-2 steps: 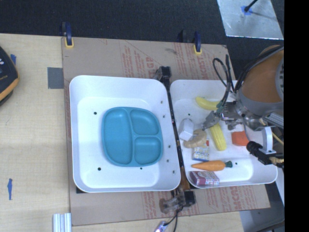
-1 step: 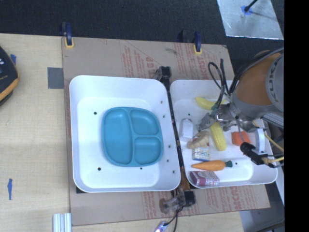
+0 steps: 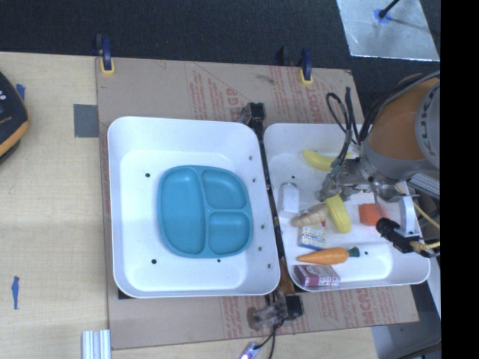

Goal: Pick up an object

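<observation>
claw (image 3: 334, 188) low in the right bin (image 3: 404, 275), reaching in from the right under the grey and orange arm (image 3: 400, 129). tips down at the upper end of the corn cob (image 3: 338, 213); whether touching or just above, not determinable. spread of the claw not readable: dark linkage and cables blur together there, so state recorded as cannot tell. nothing confirmed between the tips.

nearest candidate judged to be the corn cob, lying immediately below-left of the claw, long axis running roughly top to bottom with a slight lean. a grasp across its short width likely needed. banana (image 3: 318, 158) just up-left of the claw, long axis near horizontal. orange block (image 3: 370, 214) just right of the cob, partly under the wrist. pale shell-like piece (image 3: 309, 217) touching or nearly touching the cob's left side; crowding risk noted. carrot (image 3: 327, 256) further down, lying horizontal, well separated from the tips.

left bin (image 3: 135, 275) holding only a blue divided plate (image 3: 205, 210), apart from the claw.

right edge of the right bin cut off by arm hardware; contents beneath not visible.
</observation>
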You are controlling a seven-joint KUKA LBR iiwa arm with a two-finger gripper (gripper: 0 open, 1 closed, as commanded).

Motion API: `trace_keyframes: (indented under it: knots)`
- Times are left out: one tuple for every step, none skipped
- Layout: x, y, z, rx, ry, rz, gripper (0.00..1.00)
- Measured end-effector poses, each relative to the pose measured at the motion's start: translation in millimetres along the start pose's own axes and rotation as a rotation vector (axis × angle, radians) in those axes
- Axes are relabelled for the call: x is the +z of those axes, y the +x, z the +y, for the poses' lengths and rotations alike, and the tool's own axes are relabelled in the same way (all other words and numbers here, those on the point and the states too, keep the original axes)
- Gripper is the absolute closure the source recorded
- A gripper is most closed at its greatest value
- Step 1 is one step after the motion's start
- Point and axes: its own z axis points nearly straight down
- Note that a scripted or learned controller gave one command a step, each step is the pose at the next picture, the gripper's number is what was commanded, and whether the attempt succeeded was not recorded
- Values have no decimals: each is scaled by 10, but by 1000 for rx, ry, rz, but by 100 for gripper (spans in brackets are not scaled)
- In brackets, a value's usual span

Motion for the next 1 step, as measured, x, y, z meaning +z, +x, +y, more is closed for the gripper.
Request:
trace_keyframes:
  knots:
    - [-912,919,370,3,-5,3,100]
